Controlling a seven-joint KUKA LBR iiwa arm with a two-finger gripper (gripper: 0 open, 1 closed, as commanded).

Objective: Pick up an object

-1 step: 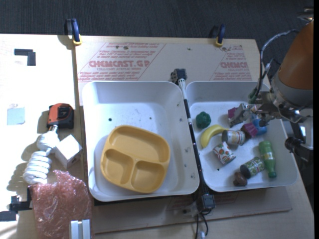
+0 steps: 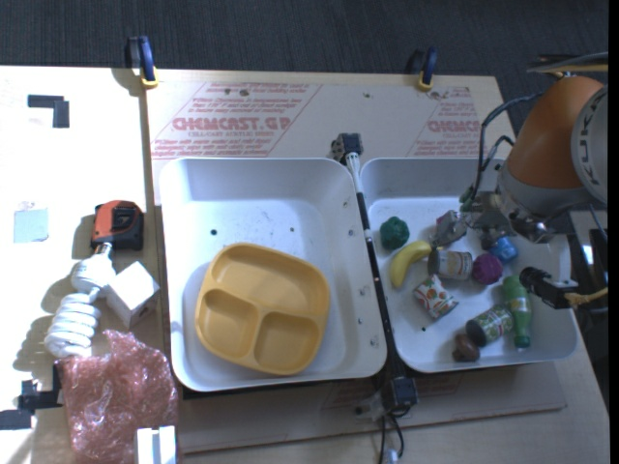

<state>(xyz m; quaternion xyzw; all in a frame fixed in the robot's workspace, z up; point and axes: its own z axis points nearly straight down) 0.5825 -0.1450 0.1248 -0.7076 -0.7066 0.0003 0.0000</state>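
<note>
Yellow divided tray [image 2: 261, 307] lies in the left bin [image 2: 193, 201]. The gripper [image 2: 488, 211] hangs over the right bin's [image 2: 426, 356] small toys. How it is set, I cannot tell.

Two bins sit side by side on the tabletop [image 2: 58, 191]. The left bin [image 2: 193, 191] holds a divided tray [image 2: 261, 307]. The right bin [image 2: 416, 351] holds a banana [image 2: 408, 262] among small items, perhaps bottles.

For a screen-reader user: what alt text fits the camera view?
A grey and orange robot arm reaches over the right white bin of small toys, including a yellow banana and green bottle. The left white bin holds a yellow divided plastic tray.
</note>
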